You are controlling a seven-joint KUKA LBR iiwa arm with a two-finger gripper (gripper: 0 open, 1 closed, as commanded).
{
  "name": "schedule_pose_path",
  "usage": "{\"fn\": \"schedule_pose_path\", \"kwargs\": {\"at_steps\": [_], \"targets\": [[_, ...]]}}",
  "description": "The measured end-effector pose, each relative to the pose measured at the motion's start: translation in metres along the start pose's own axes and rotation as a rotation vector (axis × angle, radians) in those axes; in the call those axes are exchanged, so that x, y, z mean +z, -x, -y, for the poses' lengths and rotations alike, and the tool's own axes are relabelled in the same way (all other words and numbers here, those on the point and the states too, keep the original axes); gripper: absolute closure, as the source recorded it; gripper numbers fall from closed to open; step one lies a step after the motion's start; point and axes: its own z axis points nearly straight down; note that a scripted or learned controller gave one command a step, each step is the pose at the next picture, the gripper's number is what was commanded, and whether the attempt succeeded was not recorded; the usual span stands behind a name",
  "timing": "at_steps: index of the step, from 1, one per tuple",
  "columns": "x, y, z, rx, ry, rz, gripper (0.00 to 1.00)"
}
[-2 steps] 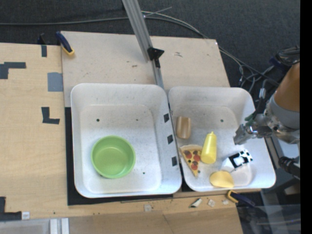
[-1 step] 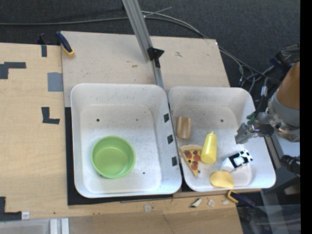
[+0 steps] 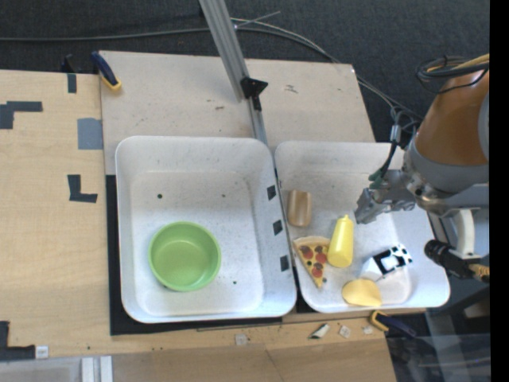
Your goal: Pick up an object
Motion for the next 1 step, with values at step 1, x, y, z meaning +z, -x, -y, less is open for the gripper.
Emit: {"fn": "schedule_pose_path", "kwargs": {"at_steps": [1], "targets": [[-0.0061,-0.0559,-0.0140,0.000,-0.001,0.000,1.00]]}}
